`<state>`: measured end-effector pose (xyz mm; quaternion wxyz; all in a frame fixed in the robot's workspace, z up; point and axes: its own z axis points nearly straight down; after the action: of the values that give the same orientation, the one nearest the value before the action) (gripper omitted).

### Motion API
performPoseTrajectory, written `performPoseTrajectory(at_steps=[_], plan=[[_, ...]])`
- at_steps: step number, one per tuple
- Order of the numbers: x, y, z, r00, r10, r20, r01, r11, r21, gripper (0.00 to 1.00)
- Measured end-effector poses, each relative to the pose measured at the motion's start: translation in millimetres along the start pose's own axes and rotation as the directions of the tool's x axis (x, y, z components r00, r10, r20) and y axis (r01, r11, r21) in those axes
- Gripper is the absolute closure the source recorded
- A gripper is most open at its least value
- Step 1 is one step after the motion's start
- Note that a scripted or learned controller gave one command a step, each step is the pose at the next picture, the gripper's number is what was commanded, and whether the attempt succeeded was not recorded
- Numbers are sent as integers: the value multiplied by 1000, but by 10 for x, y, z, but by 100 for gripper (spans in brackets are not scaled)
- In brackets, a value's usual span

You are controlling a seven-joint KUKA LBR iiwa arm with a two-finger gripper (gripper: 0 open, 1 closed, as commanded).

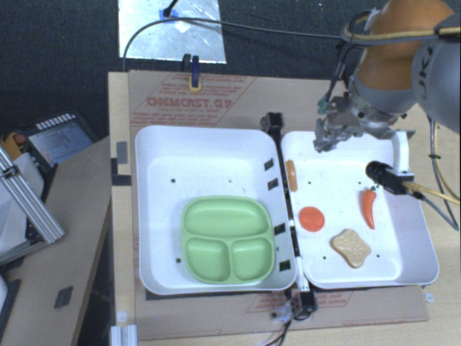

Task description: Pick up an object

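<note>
Right white bin (414,265), carrot (369,207) lying near, below-right of pincer (325,141)

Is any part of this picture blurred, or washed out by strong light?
In the camera view, the gripper and wrist look soft and smeared, so the fingers cannot be read; the metal sheet at the top glares nearly white; the carrot, bread slice and green tray are sharp, with faint shadows.

Grey arm (403,56) with orange band enters from the right; gripper (328,139) points downward, wrist bent.
</note>
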<state>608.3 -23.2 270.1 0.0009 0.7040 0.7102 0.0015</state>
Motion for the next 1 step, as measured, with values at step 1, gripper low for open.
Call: performPoseTrajectory(at_steps=[1], plan=[[476, 36, 37, 1000, 0, 0, 0, 1000, 0, 100]])
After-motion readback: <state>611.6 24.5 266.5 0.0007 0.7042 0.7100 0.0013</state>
